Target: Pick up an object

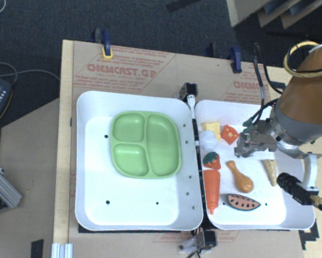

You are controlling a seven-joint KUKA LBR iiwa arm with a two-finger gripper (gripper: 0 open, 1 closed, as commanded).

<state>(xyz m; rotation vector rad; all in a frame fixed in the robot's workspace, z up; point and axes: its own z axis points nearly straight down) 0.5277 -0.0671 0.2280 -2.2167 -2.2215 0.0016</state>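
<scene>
The right bin [288, 220] holds several toy foods. A yellow cheese wedge [211, 127], a red piece [229, 134] and a white piece [207, 140] lie at its far left. Below them are a small red and green piece [211, 159], an orange carrot [211, 188], a tan drumstick [239, 176], a watermelon slice [241, 202] and a beige wedge [269, 170]. My gripper [250, 144] hangs over the middle of this bin, just right of the red piece and above the drumstick. I see nothing held in it.
The left bin [89, 164] holds a green divided plate [146, 144]. A black strip [195, 157] runs between the two bins. The arm's orange and grey body [309, 94] covers the right bin's far right corner. A black cylinder [294, 188] sticks out near the right rim.
</scene>
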